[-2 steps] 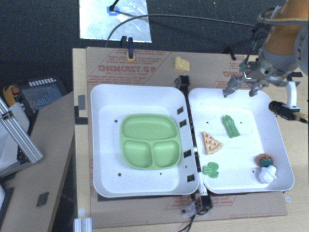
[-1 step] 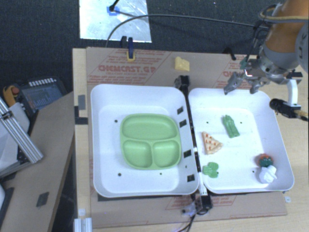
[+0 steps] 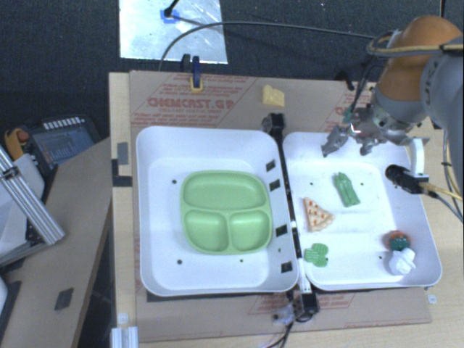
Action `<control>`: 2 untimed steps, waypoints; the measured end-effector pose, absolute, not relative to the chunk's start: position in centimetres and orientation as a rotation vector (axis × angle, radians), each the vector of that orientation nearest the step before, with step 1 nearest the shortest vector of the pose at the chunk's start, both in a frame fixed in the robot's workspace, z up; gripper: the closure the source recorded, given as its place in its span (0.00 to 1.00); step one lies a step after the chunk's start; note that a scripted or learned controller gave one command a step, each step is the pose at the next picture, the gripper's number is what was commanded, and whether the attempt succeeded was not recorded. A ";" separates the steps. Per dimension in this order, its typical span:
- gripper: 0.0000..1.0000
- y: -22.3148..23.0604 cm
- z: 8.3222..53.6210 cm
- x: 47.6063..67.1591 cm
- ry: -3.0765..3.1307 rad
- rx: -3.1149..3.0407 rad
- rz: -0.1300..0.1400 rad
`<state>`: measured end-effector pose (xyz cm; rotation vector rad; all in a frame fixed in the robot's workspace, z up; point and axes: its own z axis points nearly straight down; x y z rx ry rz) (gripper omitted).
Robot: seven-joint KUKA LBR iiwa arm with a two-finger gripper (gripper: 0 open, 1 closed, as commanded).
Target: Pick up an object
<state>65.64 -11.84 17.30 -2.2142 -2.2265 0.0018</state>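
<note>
In the right bin (image 3: 362,281) lie a green ridged toy (image 3: 346,190), a pizza slice toy (image 3: 317,214), a small green leafy toy (image 3: 316,254) near the front left corner, and a white figure with a red and teal top (image 3: 399,251) at the front right. My gripper (image 3: 350,144) hangs over the back of the right bin, above and behind the green ridged toy. Its two dark fingers (image 3: 333,144) are spread apart with nothing between them.
The left bin (image 3: 156,151) holds a green divided plate (image 3: 225,211). A black divider with clips (image 3: 283,194) runs between the bins. A yellow block (image 3: 273,96) lies on the cardboard behind them. Cables arc over the back of the bench.
</note>
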 end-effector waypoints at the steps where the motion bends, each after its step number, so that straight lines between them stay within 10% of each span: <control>1: 0.00 -11.8 13.1 65.9 -2.227 -2.214 0.001; 2: 0.00 -11.8 8.3 65.9 -2.229 -2.214 0.001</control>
